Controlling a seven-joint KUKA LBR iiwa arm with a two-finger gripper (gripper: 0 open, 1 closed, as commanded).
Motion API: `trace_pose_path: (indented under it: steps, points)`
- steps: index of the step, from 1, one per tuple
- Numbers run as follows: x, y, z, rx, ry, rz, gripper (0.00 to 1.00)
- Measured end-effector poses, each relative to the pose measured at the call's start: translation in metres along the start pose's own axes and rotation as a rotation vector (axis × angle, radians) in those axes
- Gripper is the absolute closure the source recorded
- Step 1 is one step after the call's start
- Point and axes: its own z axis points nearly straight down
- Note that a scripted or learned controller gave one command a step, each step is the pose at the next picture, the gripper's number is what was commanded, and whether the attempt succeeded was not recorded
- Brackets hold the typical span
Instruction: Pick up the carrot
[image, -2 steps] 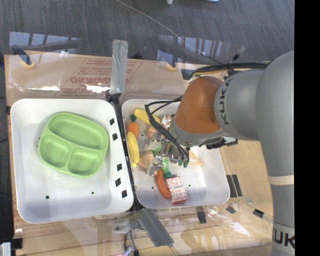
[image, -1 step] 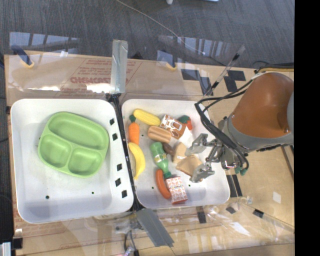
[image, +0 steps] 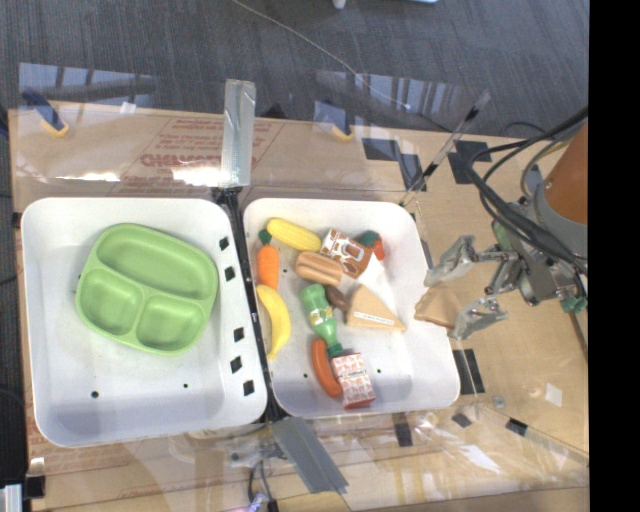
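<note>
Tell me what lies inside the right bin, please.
The right bin holds a carrot, two bananas, a hot dog, a green bottle and small cartons. Things beneath them are hidden.

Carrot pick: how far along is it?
Nothing looks done yet. The carrot lies in the right bin at its left wall, between the yellow corn and the banana. The end effector is open and empty, outside the bin past its right rim, over the bench. Left to do, by my reading: cross the bin, descend on the carrot, close and lift.
</note>
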Motion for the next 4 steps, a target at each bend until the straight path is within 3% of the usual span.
trace_pose_path:
  steps: [1,2,3,4]
  points:
    - [-0.004,-0.001,0.052,-0.008,0.007,-0.265,1.00]
    - [-0.019,-0.003,0.036,-0.005,0.002,-0.615,1.00]
    - [-0.005,-0.001,0.092,-0.012,0.006,-0.912,1.00]
    - [0.000,-0.002,0.000,0.001,-0.003,-1.087,1.00]
